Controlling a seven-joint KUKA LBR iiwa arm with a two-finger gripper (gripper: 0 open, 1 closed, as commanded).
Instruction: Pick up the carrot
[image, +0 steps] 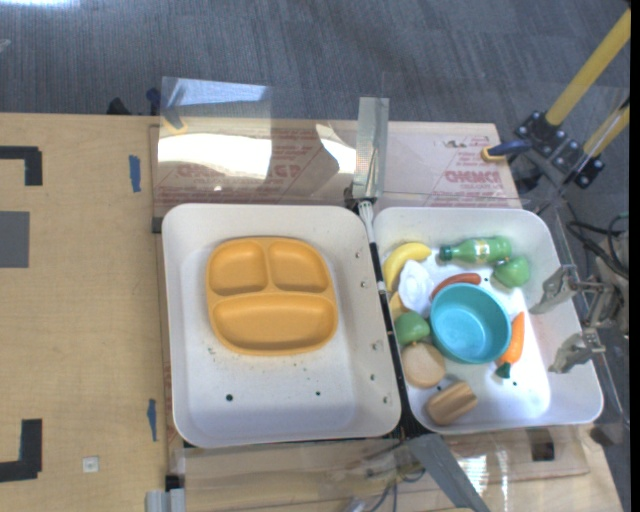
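Approach step, by the look of it: no grasp made, carrot (515, 338) lying in the right bin (575, 400), untouched. Slim and orange, standing nearly upright in the view, leafy green end pointing down toward the near rim. Pressed close against the right side of the blue bowl (468, 322), probably touching. Bare white floor to the carrot's right and below.

Gripper (572, 320) at the right bin's far right edge, over the rim, fingers apparently spread apart with nothing between them. Metal parts hard to read against the clutter there, so that reading tentative.

Carrot to the gripper's left, near but apart, with a strip of bare bin floor between.

Next move, as a judgement: shift left over the carrot, turn the fingers to straddle its narrow width, then descend. Bowl wall a likely obstacle for the left finger; a grasp lower down, toward the green end where the bowl curves away, probably safer.

Elsewhere in the right bin: banana (402, 260), green bottle (477, 250), bread roll (452, 402). Left bin (190, 400) with an orange tray (270, 295).
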